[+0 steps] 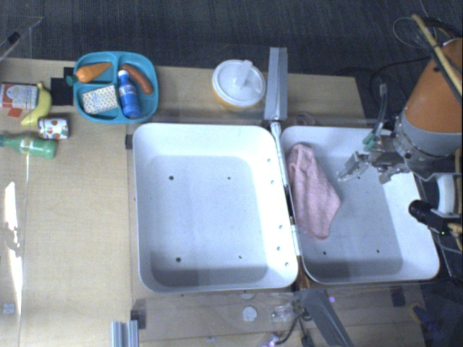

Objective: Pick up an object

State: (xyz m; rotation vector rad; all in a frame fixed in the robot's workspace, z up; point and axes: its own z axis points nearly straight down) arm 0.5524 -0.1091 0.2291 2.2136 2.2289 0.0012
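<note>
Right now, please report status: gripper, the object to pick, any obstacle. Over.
Gripper over the right bin, holding nothing. Pink cloth lies crumpled along that bin's left side, apart from the gripper. Nothing between them.

A robotics lab: wooden bench (72, 251) bearing two white bins (145, 215), toy food alongside.

— What does your bench (72, 251) carry?

— Two shallow white bins side by side: the left bin (210, 273) and the right bin (405, 266), their rims touching. Behind them sits a round white lidded container (238, 82).

— And at the far left?

— A blue divided tray (148, 74), then a banana (37, 107), a small can (53, 128) and a green bottle (29, 146) lying close together.
</note>
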